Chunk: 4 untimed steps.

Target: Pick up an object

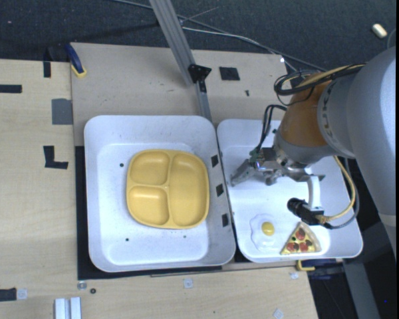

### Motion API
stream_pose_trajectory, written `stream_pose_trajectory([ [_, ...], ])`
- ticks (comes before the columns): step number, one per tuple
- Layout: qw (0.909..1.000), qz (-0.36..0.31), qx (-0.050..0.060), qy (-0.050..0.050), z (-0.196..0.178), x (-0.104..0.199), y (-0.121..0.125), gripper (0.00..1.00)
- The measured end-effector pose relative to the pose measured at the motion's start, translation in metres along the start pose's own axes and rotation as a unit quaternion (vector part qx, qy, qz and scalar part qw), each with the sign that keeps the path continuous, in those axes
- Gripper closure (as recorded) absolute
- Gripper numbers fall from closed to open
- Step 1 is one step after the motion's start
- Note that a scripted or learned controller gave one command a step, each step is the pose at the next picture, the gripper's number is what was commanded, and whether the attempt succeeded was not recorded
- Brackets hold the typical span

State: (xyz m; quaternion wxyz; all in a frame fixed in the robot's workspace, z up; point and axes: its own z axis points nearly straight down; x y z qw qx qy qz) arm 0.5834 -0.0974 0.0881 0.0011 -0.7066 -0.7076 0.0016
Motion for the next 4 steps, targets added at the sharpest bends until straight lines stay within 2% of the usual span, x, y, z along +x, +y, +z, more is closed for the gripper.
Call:
stream_pose_trajectory([
  [1, 1.0, -0.001, 0.0, 0.0, -0.013, 0.0, 0.0, 1.0],
  [3, 1.0, 0.0, -0.003, 0.0, -0.106, -0.013, 0.007, 1.0],
  [4, 1.0, 0.0, -0.002, 0.001, -0.115, -0.012, 0.007, 1.0],
])
